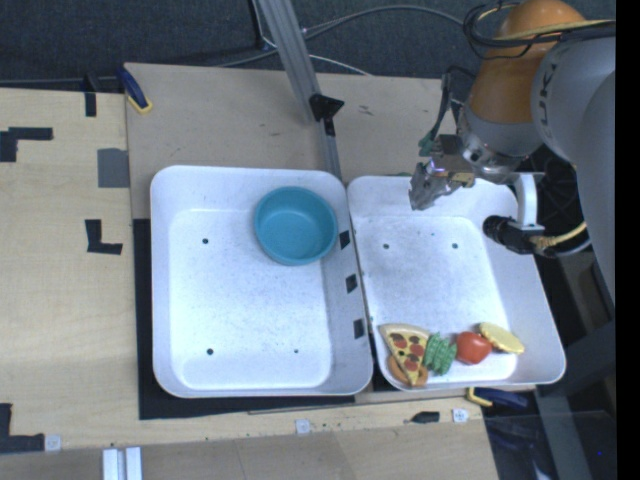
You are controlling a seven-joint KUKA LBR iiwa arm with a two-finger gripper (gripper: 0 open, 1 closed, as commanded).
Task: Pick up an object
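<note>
Two shallow white plastic bins with rounded corners and faintly speckled floors sit side by side on a pale wooden bench. In the left bin (200, 308) a round, smooth teal bowl (295, 225) rests near the far right corner, its hollow facing up. The right bin (440, 268) holds a small cluster of toy foods along its near edge: a flat triangular pizza slice with red dots and a tan crust (404, 353), a knobbly green leafy piece (438, 352) touching it, a glossy round red tomato (472, 347) just beside that, and a yellow elongated piece (501, 338) against the tomato's right side. The grey metal gripper (428, 190) hangs over the far edge of the right bin, well apart from the toy foods and from the bowl; whether its fingers are apart or together cannot be told from this slanted angle, and nothing is seen between them. Above it the arm's orange band (510, 78) curves smoothly into the grey casing.
</note>
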